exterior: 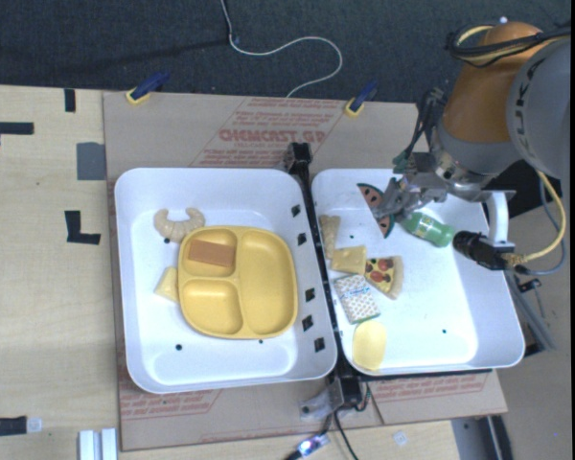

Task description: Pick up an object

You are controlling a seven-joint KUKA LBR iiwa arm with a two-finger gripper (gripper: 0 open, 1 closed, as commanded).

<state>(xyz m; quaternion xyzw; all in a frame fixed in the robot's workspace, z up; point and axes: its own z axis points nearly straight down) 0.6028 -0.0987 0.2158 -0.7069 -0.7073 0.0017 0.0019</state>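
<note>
Camera view: the jaws (395, 207) hang in the right bin (479, 348), beside a green bottle (427, 227). Whether they are open I cannot tell. The bottle lies just right of them, long axis slanting down-right; a pizza slice (369, 196) sits just left.

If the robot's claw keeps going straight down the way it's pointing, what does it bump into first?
Probably the pizza slice at the back of the right bin. The gripper hangs right over it, pointing down. The green bottle lies just beside. Height is hard to judge from this view.
</note>
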